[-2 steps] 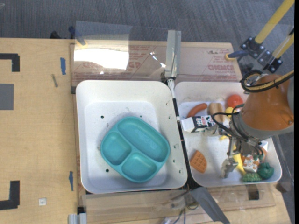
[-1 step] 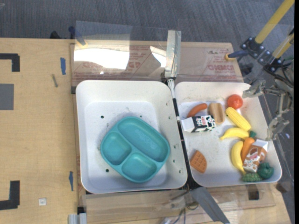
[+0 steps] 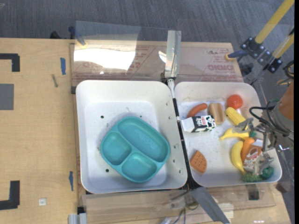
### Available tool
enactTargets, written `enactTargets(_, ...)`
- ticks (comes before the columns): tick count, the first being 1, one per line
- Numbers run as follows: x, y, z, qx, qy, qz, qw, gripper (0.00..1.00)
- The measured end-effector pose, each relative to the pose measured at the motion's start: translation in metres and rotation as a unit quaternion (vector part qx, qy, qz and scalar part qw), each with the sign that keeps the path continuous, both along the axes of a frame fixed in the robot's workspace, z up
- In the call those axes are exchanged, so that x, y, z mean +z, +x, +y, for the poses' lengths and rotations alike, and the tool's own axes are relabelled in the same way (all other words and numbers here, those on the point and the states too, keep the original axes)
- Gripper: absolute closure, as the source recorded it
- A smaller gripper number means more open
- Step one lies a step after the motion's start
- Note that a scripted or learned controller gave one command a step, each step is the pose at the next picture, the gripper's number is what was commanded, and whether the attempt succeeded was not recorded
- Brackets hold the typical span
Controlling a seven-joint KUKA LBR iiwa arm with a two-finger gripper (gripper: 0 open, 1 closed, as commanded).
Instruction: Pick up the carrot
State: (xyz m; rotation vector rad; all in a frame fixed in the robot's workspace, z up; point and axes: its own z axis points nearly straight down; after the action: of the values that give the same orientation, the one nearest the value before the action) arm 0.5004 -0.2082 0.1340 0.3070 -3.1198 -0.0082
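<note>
Gripper (image 3: 258, 141) is down in the right bin (image 3: 211, 171), jaws spread either side of the carrot (image 3: 247, 146), no firm hold yet. Banana (image 3: 236, 156) sits just beside them. Step: grasp. Next: close squarely on the carrot, then lift straight up.

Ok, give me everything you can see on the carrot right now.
The carrot is a small orange toy piece, plastic by its look, lying in the right bin near its right side. It points roughly up and down the view, slightly tilted. It sits between two bananas, close against or touching them. The gripper is right beside it, partly covering it, so whether the carrot is grasped cannot be told.
</note>
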Motion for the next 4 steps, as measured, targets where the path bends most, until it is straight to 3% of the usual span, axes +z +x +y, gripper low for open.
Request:
enactTargets(1,-0.028,-0.008,0.031,-0.009,-0.0018,-0.01,0.9999,0.0)
enactTargets(2,-0.05,0.003,0.072,-0.035,-0.0005,-0.003,0.9994,0.0)
enactTargets(3,-0.048,0.049,-0.003,-0.02,-0.0035,-0.008,0.9998,0.0)
enactTargets(4,-0.049,-0.003,0.025,-0.101,-0.0018,-0.005,0.9949,0.0)
